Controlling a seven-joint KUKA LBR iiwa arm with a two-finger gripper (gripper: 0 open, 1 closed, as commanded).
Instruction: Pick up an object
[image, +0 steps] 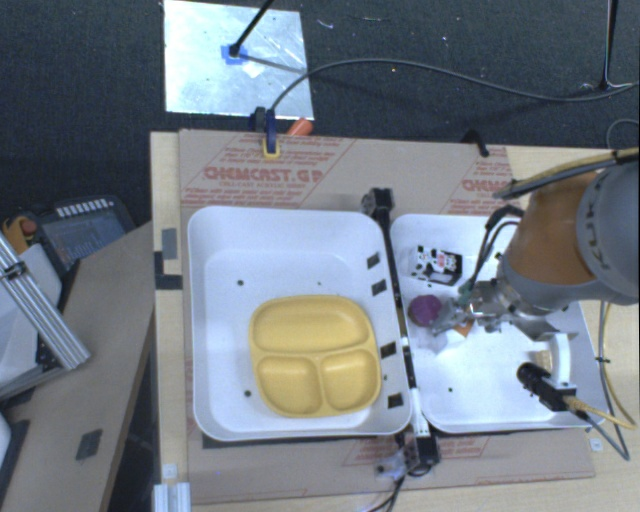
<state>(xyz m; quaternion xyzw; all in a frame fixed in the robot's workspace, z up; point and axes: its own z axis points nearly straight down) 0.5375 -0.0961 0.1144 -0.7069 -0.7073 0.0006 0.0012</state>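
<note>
A purple object (424, 310) lies in the right bin (480, 405), just left of the gripper (462, 318) at centre-right of frame. Whether the pincer is apart or together I cannot tell; the arm (570, 245) hides much of it.

The robot arm (590, 240) is showing as a thick, rounded grey body with a broad orange band wrapping around it above the wrist. A dark cable (490, 245) is looping along its left side. Below the band, a silvery metal wrist section is narrowing toward the gripper (462, 312), whose details are blurring together.
</note>
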